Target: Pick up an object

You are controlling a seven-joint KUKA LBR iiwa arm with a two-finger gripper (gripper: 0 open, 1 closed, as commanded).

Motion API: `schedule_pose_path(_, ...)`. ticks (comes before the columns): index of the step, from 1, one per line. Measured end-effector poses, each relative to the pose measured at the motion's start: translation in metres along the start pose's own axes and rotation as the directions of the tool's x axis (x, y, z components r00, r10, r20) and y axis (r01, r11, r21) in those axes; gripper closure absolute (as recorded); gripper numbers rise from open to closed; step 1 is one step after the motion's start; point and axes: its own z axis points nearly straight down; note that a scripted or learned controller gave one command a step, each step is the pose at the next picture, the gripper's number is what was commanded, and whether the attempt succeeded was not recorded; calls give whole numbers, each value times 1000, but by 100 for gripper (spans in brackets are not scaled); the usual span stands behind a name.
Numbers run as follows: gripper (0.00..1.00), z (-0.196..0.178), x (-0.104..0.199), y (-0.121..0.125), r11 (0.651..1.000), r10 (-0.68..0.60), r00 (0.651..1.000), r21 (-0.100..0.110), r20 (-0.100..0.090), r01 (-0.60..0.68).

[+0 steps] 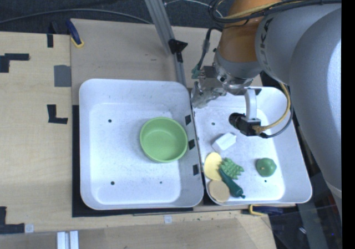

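My gripper (204, 96) hangs below the orange wrist band at the upper left corner of the right bin (277, 187), near the divider between the bins. Nothing shows between its tips. In the right bin lie a white block (224, 142), a yellow piece (213, 166), a green leafy toy (232, 174), a tan disc (219, 191) and a small green ball (265, 166). They sit in the bin's front half, below my gripper. A green bowl (163, 139) stands upright in the left bin (105, 103).
A grey metal pole (158, 12) slants down from the top to the bins' shared back edge. The big grey arm (310, 70) covers the right bin's back right part. Black tape marks and a blue clip (74, 32) lie on the wooden bench at left.
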Motion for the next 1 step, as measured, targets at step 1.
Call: schedule_pose_path(1,100,-13,54,9,1000,-1,1000,-3,-1,1)
